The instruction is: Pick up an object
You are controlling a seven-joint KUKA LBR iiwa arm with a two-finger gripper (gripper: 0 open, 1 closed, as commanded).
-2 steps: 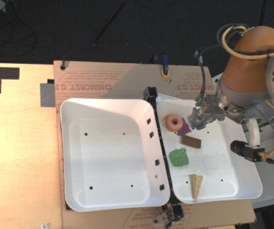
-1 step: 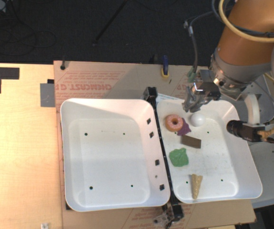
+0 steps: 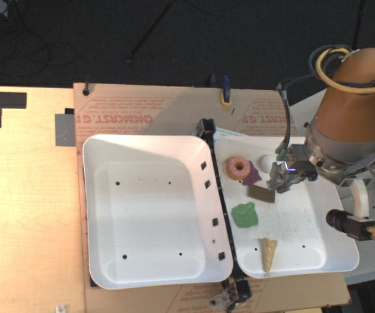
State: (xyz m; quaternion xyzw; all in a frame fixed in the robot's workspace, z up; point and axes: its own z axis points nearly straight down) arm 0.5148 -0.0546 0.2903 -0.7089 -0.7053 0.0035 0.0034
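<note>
Just left of the gripper [image 3: 280, 178] lie one brown block [image 3: 261, 193], one purple piece [image 3: 252, 175] and one pink ring [image 3: 239, 168]. One green lump [image 3: 244, 215] and one tan cone [image 3: 268, 253] sit below it in the right bin [image 3: 330, 256]. Whether its fingers grip anything, I cannot tell.

1. A pink ring like a donut [image 3: 239, 168] lies flat, far in the right bin.
2. A purple bit [image 3: 252, 175] touches it.
3. A brown block [image 3: 261, 193] lies near.
4. A green lump [image 3: 244, 214].
5. A tan cone [image 3: 268, 253], nearest.
</note>
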